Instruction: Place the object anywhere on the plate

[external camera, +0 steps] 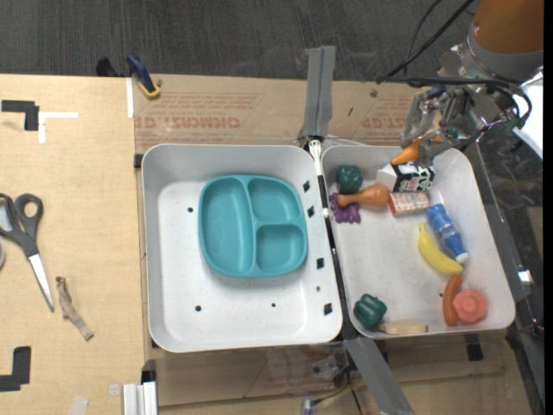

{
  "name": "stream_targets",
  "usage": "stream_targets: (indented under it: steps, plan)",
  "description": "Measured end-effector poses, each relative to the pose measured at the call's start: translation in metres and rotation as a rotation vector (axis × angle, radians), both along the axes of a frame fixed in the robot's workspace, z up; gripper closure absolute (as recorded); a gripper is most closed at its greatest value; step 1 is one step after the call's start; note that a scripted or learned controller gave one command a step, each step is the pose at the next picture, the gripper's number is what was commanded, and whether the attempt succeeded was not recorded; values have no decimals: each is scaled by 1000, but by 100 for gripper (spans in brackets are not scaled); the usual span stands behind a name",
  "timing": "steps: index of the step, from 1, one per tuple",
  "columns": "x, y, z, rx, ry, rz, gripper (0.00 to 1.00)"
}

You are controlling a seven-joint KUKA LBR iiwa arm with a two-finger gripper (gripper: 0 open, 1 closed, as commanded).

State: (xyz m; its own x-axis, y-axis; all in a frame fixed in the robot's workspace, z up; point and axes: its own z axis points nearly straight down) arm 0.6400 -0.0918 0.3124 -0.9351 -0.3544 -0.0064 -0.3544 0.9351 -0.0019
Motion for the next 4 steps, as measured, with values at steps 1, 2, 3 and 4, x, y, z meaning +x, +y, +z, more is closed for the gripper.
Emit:
stream_targets:
  steps: [1, 2, 3, 4]
  plan:
    - [15, -36, -137, 1, 3, -24, 100]
    - [9, 60, -119, 2, 2, -132, 100]
    - [-43, 47, -72, 0, 4, 6, 100]
    - [-24, 141, -68, 1, 2, 20, 100]
